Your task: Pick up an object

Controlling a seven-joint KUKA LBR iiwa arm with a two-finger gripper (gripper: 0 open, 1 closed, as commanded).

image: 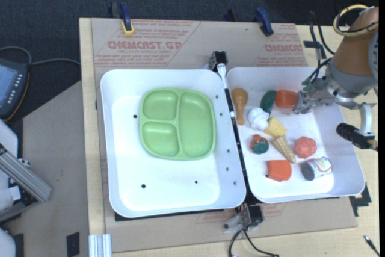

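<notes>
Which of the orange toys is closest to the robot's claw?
The orange block at the top of the right bin, right beside the gripper. The other orange piece sits far down near the bin's front.

Green plate [178, 124], white bins [120, 189], orange block [278, 170]

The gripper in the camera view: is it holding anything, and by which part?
Cannot be told. The gripper sits low against the orange block in the right bin, but no grasp shows.
</notes>
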